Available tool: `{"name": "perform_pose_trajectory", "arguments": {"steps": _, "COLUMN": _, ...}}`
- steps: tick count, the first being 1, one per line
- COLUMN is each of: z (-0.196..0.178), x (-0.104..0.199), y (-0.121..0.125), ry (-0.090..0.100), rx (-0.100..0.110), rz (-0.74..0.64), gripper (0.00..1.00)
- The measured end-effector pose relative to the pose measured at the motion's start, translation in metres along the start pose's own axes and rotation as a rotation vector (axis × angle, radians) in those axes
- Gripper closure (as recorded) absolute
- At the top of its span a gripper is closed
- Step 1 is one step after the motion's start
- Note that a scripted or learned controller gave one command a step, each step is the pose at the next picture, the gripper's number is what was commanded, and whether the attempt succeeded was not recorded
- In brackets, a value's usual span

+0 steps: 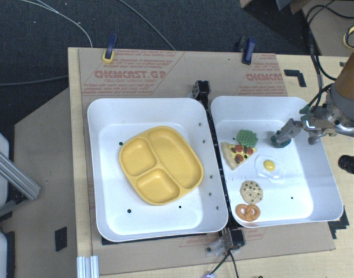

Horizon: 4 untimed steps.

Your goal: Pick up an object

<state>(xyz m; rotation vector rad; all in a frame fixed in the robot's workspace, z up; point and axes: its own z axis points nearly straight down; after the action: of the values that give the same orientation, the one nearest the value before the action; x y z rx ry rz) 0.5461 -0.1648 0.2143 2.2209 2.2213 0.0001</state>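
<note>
Several toy foods lie in the right bin (pixel 316 172): a green broccoli (pixel 246 137), a pizza slice (pixel 237 153), a fried egg (pixel 269 167), a cookie (pixel 251 191) and a pretzel (pixel 248 212). My gripper (pixel 283 138) reaches in from the right and hangs over the upper part of this bin, just right of the broccoli and above the egg. I see nothing held in it.
A yellow divided plate (pixel 160 164) lies in the left bin (pixel 107 126). A dark divider (pixel 214 155) runs between the two bins. Blue clamps (pixel 248 50) sit on the bench's far edge. Cables hang at the upper right.
</note>
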Motion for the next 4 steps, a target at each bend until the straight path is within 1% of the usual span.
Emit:
{"name": "perform_pose_trajectory", "arguments": {"steps": 1, "z": 0.063, "x": 0.006, "y": 0.000, "ry": 0.003, "rx": 0.008, "rz": 0.000, "gripper": 0.00}}
{"name": "perform_pose_trajectory", "arguments": {"steps": 2, "z": 0.108, "x": 0.001, "y": 0.004, "ry": 0.002, "rx": 0.006, "rz": 0.001, "gripper": 0.00}}
{"name": "perform_pose_trajectory", "arguments": {"steps": 3, "z": 0.130, "x": 0.002, "y": 0.004, "ry": 0.001, "rx": 0.002, "rz": 0.001, "gripper": 0.00}}
{"name": "perform_pose_trajectory", "arguments": {"steps": 4, "z": 0.117, "x": 0.001, "y": 0.006, "ry": -0.001, "rx": -0.006, "rz": 0.000, "gripper": 1.00}}
